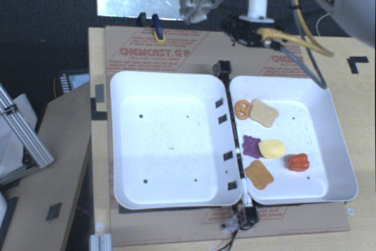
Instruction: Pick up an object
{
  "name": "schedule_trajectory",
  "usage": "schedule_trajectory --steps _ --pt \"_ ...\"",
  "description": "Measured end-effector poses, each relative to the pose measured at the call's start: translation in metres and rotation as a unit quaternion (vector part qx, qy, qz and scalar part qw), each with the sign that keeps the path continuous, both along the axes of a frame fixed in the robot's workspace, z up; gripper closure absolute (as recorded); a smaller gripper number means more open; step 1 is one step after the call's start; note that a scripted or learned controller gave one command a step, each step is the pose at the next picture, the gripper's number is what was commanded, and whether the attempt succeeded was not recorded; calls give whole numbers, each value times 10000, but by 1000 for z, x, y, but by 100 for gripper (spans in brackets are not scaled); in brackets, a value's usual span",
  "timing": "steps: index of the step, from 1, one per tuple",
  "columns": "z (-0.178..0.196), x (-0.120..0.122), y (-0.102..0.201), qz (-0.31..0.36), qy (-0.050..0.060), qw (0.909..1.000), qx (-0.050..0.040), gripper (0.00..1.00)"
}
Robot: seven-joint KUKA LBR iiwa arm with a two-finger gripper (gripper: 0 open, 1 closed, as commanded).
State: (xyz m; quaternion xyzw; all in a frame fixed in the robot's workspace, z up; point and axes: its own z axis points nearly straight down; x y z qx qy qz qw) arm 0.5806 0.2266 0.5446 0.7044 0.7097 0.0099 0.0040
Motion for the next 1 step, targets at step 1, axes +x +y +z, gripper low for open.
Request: schedule_trajectory --steps 1 --pt "-8 -47 -66 -54 86 9999 -39 100"
